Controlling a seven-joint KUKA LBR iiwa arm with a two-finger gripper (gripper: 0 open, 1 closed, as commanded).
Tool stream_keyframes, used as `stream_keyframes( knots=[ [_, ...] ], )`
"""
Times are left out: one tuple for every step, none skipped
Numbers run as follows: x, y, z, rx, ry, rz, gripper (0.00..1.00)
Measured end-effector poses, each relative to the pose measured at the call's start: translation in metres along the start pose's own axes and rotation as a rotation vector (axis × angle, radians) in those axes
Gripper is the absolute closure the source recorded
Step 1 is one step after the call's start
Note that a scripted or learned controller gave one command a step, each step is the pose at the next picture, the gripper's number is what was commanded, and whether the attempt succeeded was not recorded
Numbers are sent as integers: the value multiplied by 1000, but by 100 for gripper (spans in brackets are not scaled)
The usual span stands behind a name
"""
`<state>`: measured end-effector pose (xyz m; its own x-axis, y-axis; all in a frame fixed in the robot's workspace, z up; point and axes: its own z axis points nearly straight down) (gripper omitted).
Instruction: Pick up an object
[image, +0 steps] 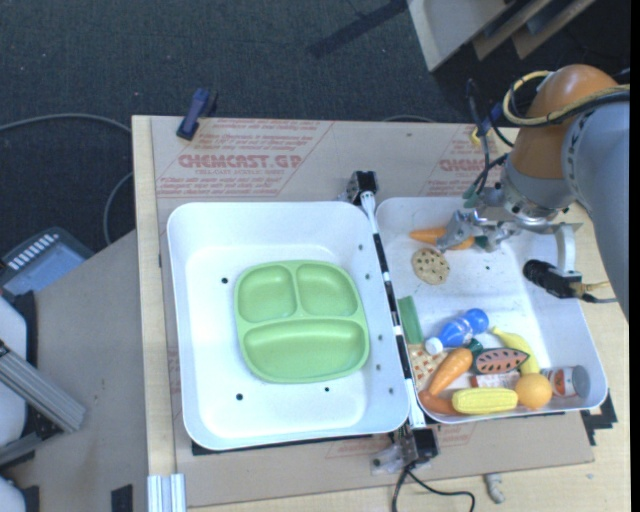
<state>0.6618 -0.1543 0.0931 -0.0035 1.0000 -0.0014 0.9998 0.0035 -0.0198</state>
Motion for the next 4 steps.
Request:
stream_keyframes(
  knots=[
    [7,-55,10,-20,2,4,100],
    [15,-154,-44,-19,3,4,100],
    [15,-154,-44,-19,3,4,0],
    [33,-178,12,-21,2,4,0]
  ],
)
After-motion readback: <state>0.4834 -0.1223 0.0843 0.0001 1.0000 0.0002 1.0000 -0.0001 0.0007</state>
